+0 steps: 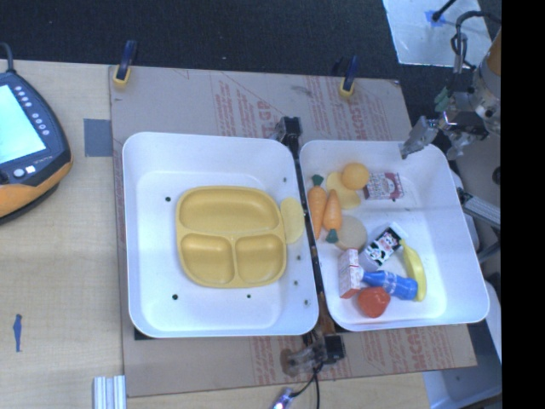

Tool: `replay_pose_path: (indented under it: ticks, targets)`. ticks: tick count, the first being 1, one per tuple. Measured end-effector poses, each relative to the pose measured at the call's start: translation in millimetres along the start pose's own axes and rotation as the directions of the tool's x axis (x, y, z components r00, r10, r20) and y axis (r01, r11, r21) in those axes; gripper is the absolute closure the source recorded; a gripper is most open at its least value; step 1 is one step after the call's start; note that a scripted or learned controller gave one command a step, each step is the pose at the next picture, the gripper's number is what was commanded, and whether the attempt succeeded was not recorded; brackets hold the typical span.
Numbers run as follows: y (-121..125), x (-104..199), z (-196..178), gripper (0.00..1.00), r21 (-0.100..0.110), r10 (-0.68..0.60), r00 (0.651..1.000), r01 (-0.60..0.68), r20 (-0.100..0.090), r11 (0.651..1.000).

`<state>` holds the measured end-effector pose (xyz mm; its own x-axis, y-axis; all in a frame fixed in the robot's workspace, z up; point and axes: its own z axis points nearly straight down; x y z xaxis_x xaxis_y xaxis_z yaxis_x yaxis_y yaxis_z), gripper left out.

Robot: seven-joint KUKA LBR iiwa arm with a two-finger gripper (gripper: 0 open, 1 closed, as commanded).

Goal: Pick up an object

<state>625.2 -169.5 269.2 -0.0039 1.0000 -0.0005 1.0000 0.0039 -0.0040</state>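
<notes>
Your end effector (423, 137) hangs over the far right corner of the right bin (460, 228), at the rim, and you cannot tell from this view how it is set; nothing shows in its grip. The things you could pick all lie in that right bin, below and to the left of the end effector. Nearest it are a small red-and-white packet (382, 186) and a yellow ball (355, 175), just beside each other. Further left, two carrots (324, 210) lie side by side against the bin's left wall. A pale round disc (350, 233) sits below them, touching a black-and-white carton (384, 246). Toward the near edge you have a banana (413, 267), a blue bottle (392, 283), a red-and-white box (349, 273) and a red tomato (373, 302), crowded together and touching. The left bin (145, 228) holds a yellow divided tray (230, 234) with three compartments. Both bins rest on a cardboard sheet (221, 100) clamped to the tabletop (51, 279). An orange-edged control pad (25, 143) lies at the far left.
</notes>
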Motion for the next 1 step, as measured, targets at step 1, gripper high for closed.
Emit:
replay_pose_path:
  ticks: [1]
  targets:
    - [5.7,74.7,107.4,0.0,0.003,-0.003,1.0,0.003,0.0,1.0]
